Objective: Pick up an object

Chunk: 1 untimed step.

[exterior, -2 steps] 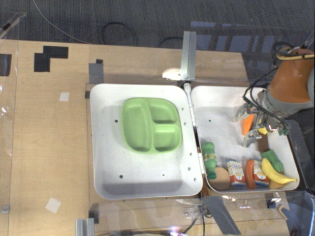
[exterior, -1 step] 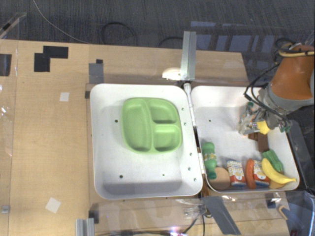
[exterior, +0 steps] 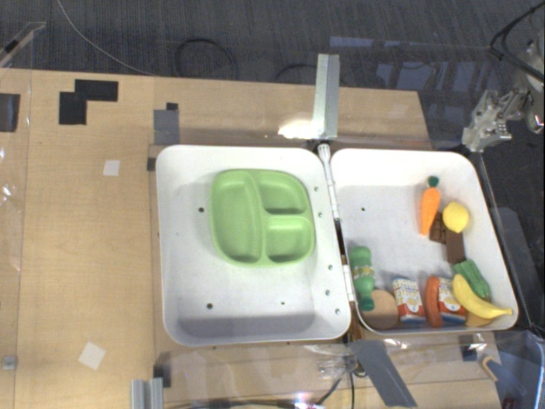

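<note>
Objects for picking sit in the right bin (exterior: 400, 186), crowded along its right and near sides. Carrot (exterior: 428, 208) lies near the right wall, green tip pointing to the far side; lemon (exterior: 456, 217) just beside it on the right. Brown block (exterior: 452, 243) touches the lemon's near side. Below that, a dark green piece (exterior: 471, 277) overlaps the banana (exterior: 477, 301), which curves toward the near right corner. Along the near wall — a red can (exterior: 435, 301), a small white carton (exterior: 408, 300) and a tan round piece (exterior: 382, 311), all packed touching or nearly so. Green bottle (exterior: 362, 277) lies against the left wall of this bin, beside the divider.

Left bin (exterior: 183, 305) holds a green tray (exterior: 261, 217) with three compartments, about centred, flat.

Gripper (exterior: 487, 127) is up at the far right, outside the right bin, past its far right corner, above the dark floor — well apart from every object. Nothing is between its fingers; whether they are spread or pressed together I cannot tell, too small and blurred.

Both bins rest on a wooden bench (exterior: 77, 254), touching along a shared middle edge.
</note>
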Tool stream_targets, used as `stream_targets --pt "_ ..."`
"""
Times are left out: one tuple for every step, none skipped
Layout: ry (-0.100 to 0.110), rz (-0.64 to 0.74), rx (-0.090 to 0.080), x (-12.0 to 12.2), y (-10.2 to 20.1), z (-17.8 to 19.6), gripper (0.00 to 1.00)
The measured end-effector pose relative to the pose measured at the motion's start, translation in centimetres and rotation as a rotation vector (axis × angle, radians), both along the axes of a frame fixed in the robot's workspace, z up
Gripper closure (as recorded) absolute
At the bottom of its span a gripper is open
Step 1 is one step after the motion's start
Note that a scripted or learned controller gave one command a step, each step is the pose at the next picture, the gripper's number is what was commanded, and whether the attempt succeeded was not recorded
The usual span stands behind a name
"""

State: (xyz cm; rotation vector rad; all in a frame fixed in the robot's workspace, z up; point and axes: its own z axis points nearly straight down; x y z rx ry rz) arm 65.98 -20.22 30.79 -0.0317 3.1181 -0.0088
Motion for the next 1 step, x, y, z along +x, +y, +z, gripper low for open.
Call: stream_targets --pt "0.010 0.000 0.003 -0.12 0.06 -0.59 0.00"
